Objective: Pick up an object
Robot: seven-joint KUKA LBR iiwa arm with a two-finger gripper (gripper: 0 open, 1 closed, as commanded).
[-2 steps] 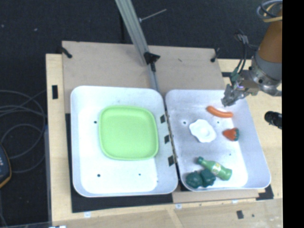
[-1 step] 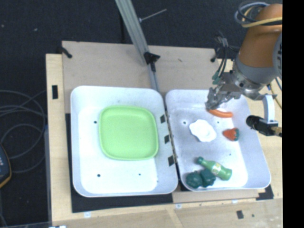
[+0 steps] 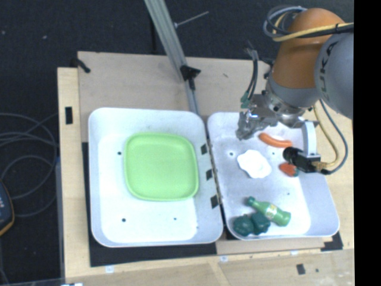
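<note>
Jaws, whether parted or closed I cannot tell, hang over the right bin (image 3: pixel 318 216) on the wooden desk (image 3: pixel 119 76), near a white object (image 3: pixel 255 163); dark floor surrounds.

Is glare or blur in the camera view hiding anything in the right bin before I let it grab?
Camera view: the right bin is bright and washed out, so the white object barely stands apart from the floor; the green bottle and orange piece read clearly; the gripper is soft and blurred, its fingers unreadable.
</note>
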